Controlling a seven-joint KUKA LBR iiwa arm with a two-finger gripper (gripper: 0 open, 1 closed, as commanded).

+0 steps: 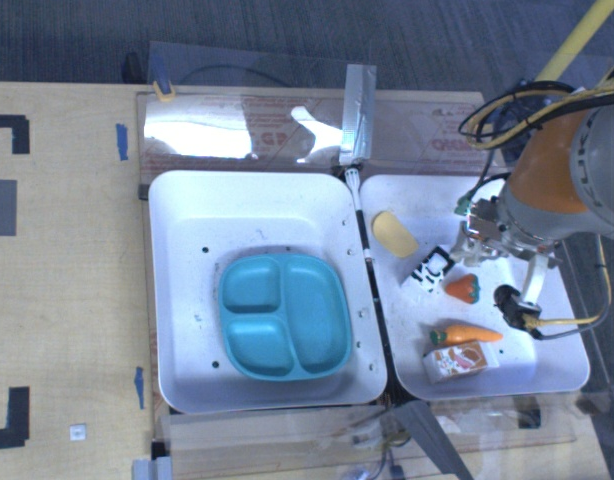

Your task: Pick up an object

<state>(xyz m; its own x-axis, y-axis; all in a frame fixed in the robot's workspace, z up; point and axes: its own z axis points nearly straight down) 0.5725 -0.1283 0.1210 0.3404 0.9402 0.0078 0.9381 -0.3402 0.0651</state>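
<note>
My gripper [432,267] hangs low over the middle of the right bin [562,368], at the end of the grey arm with the orange band [547,180] that comes in from the right. A yellow rounded piece [394,233] lies just up and left of the gripper. A small red and orange toy vegetable [462,288] rests right beside the gripper, below and to its right. Nearer the front lie an orange carrot [469,335] and a small printed carton [456,360]. I see nothing held.
The left bin [177,228] holds a blue divided plate [285,315]. A raised divider [367,268] separates the two bins. Cables [517,308] hang from the wrist over the right bin's right side. A clear panel [247,128] stands behind the bins.
</note>
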